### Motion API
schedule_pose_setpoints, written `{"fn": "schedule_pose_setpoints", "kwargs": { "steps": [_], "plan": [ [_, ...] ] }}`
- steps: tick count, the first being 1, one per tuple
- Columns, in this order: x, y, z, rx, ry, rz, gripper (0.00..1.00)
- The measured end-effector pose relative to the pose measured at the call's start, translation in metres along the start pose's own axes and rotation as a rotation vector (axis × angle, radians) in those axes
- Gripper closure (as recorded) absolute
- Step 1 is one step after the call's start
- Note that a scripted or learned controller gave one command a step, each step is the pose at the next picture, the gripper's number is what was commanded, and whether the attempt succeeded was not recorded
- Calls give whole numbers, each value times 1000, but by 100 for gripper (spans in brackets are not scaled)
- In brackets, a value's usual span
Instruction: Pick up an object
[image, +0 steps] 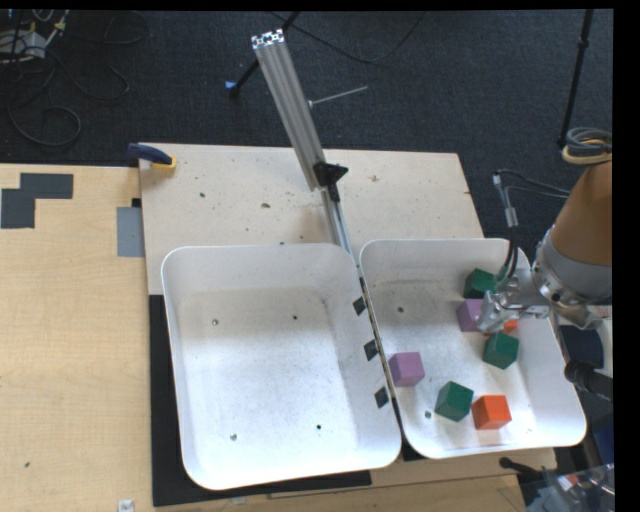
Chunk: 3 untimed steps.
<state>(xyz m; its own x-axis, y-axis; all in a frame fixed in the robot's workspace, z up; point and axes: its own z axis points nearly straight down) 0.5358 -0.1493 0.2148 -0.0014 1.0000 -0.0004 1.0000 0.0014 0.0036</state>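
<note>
Metal of my gripper (497, 312) sits low in the right bin (440, 262), down among a knot of blocks by that bin's right wall, and from above I cannot tell whether my jaws are apart, together, or clamped on anything. A light purple block (469, 315) lies just beside me on the side toward the divider, touching or nearly touching. A dark green block (480, 282) is just behind it, toward the bin's far wall. Another green block (501, 350) rests right below me, toward the near wall, and a sliver of something orange (511, 325) peeks out between it and my metal; I cannot make out what that is. Further toward the near wall, an orange cube (491, 411) and a third green block (454, 400) sit side by side, close together. A purple cube (406, 368) lies alone near the divider, well apart from me. My arm (585, 235) comes in over the bin's right wall. The left bin (200, 270) adjoins the right bin along the divider. A slanted aluminium rail (292, 110) rises from behind the bins.
</note>
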Motion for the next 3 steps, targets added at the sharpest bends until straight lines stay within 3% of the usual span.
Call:
{"fn": "schedule_pose_setpoints", "kwargs": {
  "steps": [1, 3],
  "plan": [
    [-1, 1, -30, 2, 0, 0, 100],
    [104, -3, -16, 7, 3, -4, 100]
  ]
}}
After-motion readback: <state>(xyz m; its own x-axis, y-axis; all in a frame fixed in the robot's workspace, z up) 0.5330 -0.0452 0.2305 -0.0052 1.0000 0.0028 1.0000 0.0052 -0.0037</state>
